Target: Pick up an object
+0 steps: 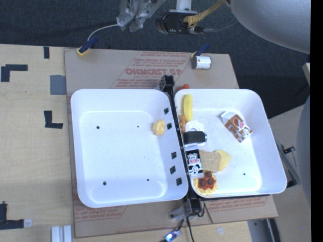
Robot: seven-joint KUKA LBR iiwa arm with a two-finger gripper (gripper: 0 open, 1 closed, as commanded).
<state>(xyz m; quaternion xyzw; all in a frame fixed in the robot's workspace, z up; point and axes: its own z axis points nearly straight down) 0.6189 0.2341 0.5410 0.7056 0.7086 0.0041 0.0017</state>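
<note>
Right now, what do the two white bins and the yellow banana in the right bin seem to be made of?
Left bin and right bin: likely moulded plastic, smooth white, rounded rims, slight sheen. Banana: probably toy plastic or foam, given its uniform matte yellow; too small to tell which.

The location is a robotics test laboratory. A left bin [121, 158] and a right bin [252, 158], both white, rest on a brown sheet [146, 74] printed CHEMCAST GP. Blue clamps [87, 46] sit at the sheet's far corners. The pale bench [30, 155] carries black tape marks [50, 119]. Toy food pieces [187, 107] occupy the bins. The floor is dark carpet [50, 14].
</note>
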